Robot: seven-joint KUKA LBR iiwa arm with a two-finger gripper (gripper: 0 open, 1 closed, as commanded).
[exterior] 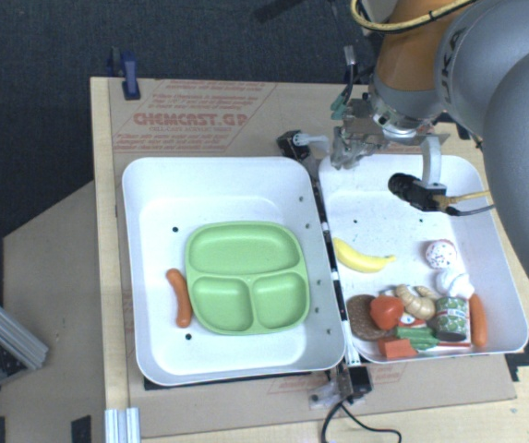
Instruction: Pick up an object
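My gripper [347, 153] hangs over the far left corner of the right bin [495, 247], close to the wall between the two bins. Nothing shows in its grasp. A yellow banana [364, 258] lies on the bin floor well in front of the gripper. Toward the bin's near right corner sits a heap: a red tomato [386, 313], a brown disc [362, 316], a knobbly tan piece [417, 300], a small can [450, 317], an orange carrot [477, 321], a red block [399, 348] and a white speckled ball [440, 254].
The left bin [144, 201] holds a green divided plate [246, 277] and an orange sausage [182, 297] beside its left edge. A black part with a yellow cable [417, 192] hangs from the arm over the right bin. The grey arm [504, 81] covers the upper right.
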